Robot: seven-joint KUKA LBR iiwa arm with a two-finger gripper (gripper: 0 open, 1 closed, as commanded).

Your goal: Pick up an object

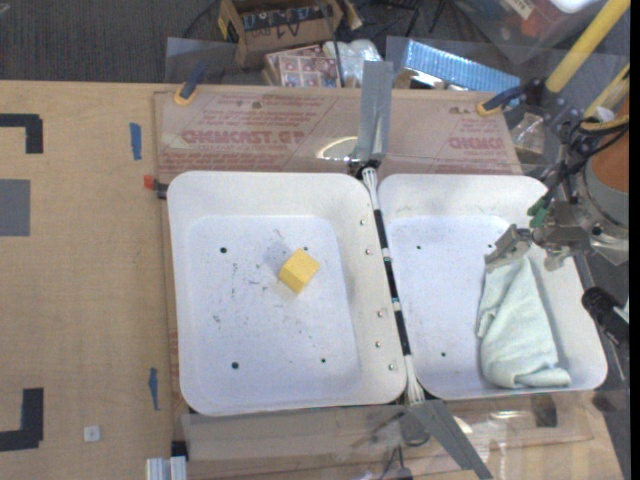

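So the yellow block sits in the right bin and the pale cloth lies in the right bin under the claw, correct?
Not quite. The camera view shows the yellow block in the left bin, not the right one. The rest stands: the pale cloth lies in the right bin, with the claw at its upper end.

Yellow block (298, 270) in left bin (200, 208)

The arm (612, 183) is cut off by the frame's right edge.
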